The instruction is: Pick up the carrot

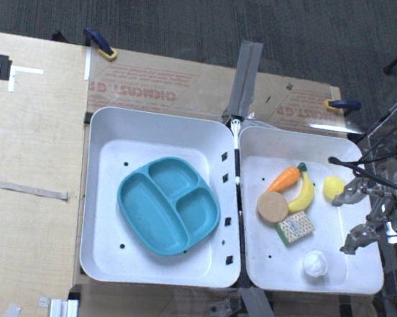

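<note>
My gripper (353,219) looks like bare grey metal with a dull sheen. The two bins (99,199) are smooth, glossy white plastic; the blue plate (169,206) is matt plastic. The carrot (283,179) looks smooth and plasticky. The bench (28,132) is pale, matt wood.

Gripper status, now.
Gripper: open, holding nothing, at the right bin's right side, apart from the carrot.

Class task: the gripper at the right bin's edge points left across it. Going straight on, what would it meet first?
Probably the small yellow fruit just left of the gripper, before the banana or carrot; depth is unclear.
</note>
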`<state>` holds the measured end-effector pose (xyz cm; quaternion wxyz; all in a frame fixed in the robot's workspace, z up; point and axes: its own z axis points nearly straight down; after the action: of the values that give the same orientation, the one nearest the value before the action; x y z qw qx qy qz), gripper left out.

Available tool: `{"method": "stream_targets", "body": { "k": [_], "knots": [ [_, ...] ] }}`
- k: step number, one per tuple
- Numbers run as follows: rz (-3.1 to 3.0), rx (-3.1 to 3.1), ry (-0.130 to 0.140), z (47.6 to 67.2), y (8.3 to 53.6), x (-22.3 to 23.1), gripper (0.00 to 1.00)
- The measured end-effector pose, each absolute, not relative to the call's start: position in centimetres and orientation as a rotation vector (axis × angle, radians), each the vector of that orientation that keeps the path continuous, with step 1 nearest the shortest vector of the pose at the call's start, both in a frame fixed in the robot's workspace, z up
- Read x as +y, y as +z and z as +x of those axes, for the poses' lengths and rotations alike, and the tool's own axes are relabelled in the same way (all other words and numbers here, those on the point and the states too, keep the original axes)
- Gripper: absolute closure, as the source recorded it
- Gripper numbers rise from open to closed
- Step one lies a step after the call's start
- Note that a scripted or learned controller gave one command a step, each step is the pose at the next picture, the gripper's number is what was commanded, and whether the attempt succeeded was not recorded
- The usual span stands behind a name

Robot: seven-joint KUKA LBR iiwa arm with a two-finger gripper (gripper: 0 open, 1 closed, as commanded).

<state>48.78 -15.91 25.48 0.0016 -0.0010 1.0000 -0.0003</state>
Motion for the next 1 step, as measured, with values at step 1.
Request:
{"method": "stream_targets", "body": {
  "k": [1],
  "knots": [
    [0.045, 3.138, 0.000, 53.73, 16.76, -11.92, 0.00]
  ]
}}
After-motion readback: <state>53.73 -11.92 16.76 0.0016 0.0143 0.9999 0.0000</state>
